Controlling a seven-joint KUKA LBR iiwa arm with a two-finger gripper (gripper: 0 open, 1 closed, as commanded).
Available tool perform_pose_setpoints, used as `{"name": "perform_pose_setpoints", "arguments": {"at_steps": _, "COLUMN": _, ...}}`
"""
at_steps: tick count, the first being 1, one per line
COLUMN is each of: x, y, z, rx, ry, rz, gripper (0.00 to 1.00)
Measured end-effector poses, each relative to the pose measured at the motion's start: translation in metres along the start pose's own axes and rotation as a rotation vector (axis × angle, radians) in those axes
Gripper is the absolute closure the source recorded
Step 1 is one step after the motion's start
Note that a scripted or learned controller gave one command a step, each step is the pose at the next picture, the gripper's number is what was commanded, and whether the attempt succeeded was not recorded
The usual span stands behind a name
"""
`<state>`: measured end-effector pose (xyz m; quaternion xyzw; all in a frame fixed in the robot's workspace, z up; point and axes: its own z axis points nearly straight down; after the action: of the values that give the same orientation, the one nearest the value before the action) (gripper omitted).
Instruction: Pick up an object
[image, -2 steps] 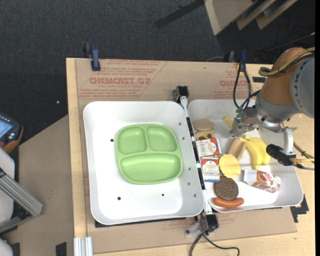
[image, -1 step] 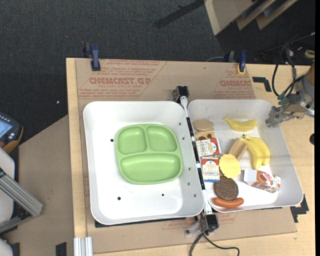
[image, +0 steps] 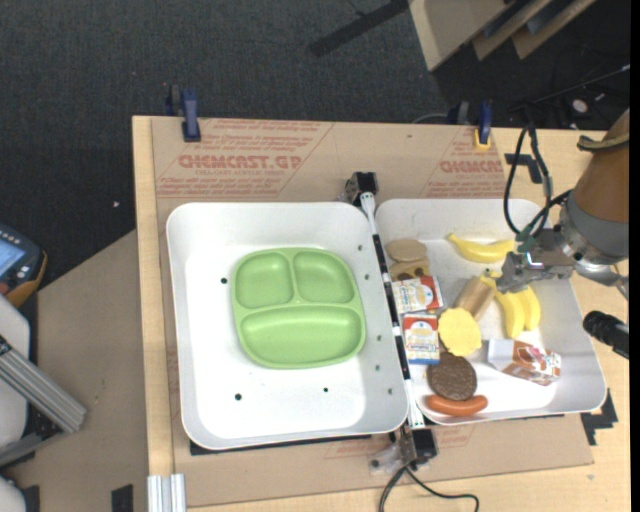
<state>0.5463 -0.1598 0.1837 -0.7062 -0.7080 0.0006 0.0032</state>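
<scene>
The right bin (image: 577, 385) holds several food items: a yellow banana (image: 482, 247) at the back, a second banana (image: 520, 311), a yellow round piece (image: 460, 331), a tan roll (image: 473, 296), a brown cookie (image: 453, 378), a sausage (image: 456, 405), two small cartons (image: 418, 296) and a red-white packet (image: 525, 360). My gripper (image: 527, 268) hangs low over the right bin, between the two bananas and just above the second one. Nothing shows between its fingers.
The left bin (image: 200, 260) holds a green three-compartment plate (image: 297, 305). A brown round item (image: 407, 253) lies at the right bin's back left. Black cables (image: 520, 175) loop above the arm. Blue clamps (image: 186, 112) hold the board's far edge.
</scene>
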Motion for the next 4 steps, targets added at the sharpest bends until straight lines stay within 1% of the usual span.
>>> {"name": "perform_pose_setpoints", "arguments": {"at_steps": 1, "x": -0.003, "y": 0.002, "z": 0.0, "rx": -0.005, "ry": -0.003, "rz": 0.002, "gripper": 0.0}}
{"name": "perform_pose_setpoints", "arguments": {"at_steps": 2, "x": 0.034, "y": 0.0, "z": 0.104, "rx": -0.001, "ry": -0.003, "rz": 0.001, "gripper": 0.0}}
{"name": "perform_pose_setpoints", "arguments": {"at_steps": 3, "x": -0.002, "y": 0.086, "z": 0.098, "rx": -0.013, "ry": -0.008, "rz": 0.001, "gripper": 0.0}}
{"name": "perform_pose_setpoints", "arguments": {"at_steps": 4, "x": 0.027, "y": 0.037, "z": 0.099, "rx": -0.002, "ry": -0.003, "rz": 0.003, "gripper": 0.0}}
